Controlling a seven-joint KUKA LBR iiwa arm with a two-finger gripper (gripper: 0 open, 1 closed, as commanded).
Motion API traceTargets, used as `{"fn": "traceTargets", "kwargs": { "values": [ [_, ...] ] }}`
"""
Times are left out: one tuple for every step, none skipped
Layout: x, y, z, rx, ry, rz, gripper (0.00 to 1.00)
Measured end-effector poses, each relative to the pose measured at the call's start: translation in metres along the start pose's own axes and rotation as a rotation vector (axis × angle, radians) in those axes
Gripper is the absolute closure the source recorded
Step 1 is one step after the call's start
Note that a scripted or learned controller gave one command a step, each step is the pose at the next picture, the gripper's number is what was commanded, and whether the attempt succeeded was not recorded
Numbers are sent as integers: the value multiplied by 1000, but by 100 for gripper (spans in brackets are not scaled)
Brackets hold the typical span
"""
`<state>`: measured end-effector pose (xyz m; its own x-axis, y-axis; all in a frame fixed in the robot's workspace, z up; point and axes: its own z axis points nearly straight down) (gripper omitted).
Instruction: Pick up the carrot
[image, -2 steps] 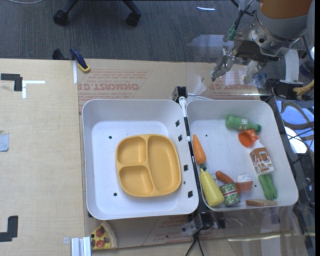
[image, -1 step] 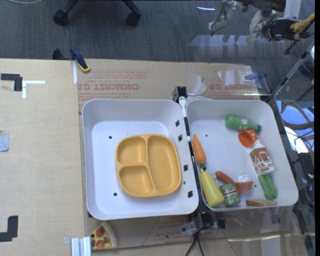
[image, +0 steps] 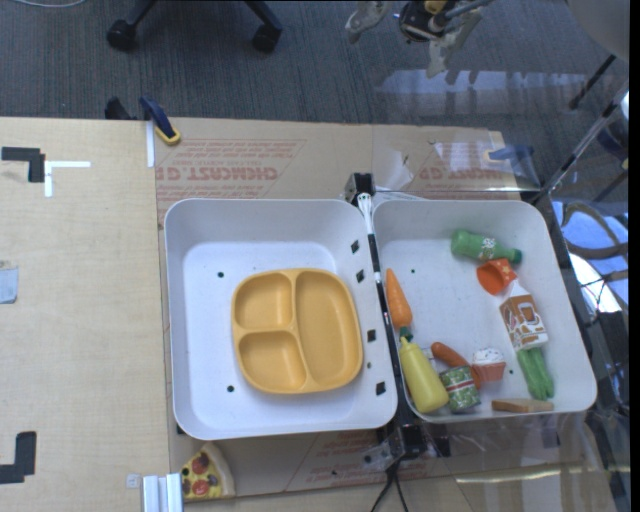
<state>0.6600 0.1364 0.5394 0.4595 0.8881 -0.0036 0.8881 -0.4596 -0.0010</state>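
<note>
You see small orange plastic carrot (image: 398, 299) at right white bin (image: 560, 290) left wall, just far of yellow squeeze bottle (image: 421, 377). Gripper fingers: cannot tell.

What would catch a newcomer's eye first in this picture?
Probably the yellow divided plate, sitting alone in the left bin. Next, the bright clutter in the right bin: the orange carrot along its left wall, a yellow bottle just below it, and a green bottle near the top.

Orange carrot (image: 397, 299) with green top, lying flat in right bin (image: 560, 300) against its 9 o'clock wall, tip toward 12, green end toward 6.
</note>
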Motion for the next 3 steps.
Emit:
{"fn": "traceTargets", "kwargs": {
  "values": [
    [69,-36,0,2,1,194,0],
    [81,-43,-1,2,2,242,0],
    [78,-47,-1,1,2,593,0]
  ]
}}
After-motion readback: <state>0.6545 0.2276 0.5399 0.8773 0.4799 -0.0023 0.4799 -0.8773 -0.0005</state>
